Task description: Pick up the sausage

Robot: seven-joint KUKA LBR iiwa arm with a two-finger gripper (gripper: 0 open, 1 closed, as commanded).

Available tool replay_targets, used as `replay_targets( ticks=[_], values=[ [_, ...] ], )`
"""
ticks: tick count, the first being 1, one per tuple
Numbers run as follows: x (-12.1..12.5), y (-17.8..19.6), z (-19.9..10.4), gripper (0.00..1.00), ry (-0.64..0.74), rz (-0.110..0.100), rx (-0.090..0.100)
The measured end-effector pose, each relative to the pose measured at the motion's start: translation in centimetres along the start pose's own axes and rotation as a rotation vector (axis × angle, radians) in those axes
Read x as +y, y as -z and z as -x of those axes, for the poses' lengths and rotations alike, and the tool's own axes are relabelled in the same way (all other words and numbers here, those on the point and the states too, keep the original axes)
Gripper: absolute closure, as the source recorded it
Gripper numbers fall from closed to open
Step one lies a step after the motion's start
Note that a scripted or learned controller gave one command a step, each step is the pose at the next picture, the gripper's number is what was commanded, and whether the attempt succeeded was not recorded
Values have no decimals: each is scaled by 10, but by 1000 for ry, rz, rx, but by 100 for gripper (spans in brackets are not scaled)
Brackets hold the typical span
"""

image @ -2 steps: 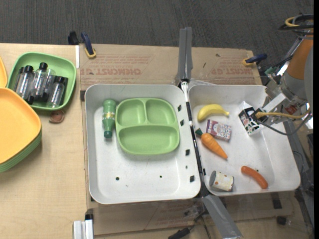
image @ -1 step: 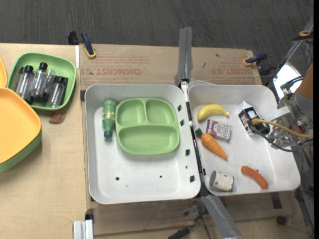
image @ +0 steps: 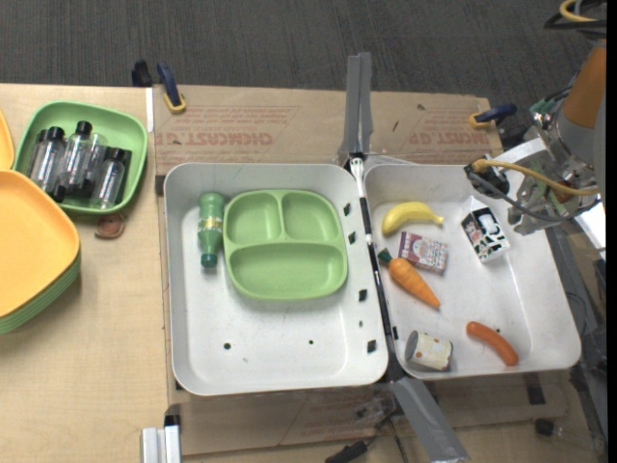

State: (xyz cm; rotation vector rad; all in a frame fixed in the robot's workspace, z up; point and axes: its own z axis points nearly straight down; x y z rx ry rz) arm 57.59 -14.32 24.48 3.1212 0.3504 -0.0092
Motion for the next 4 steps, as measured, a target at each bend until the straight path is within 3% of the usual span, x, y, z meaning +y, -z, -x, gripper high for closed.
replay_targets(
  ticks=[1, 2, 3, 4],
  values=[
    [0, -29, 22, 100, 164, -2, 0],
    [24, 10, -25, 100, 28, 0, 1],
    [24, -37, -17, 100, 230, -2, 0],
    [24, -29, -16, 100, 232, -3, -4]
  ],
)
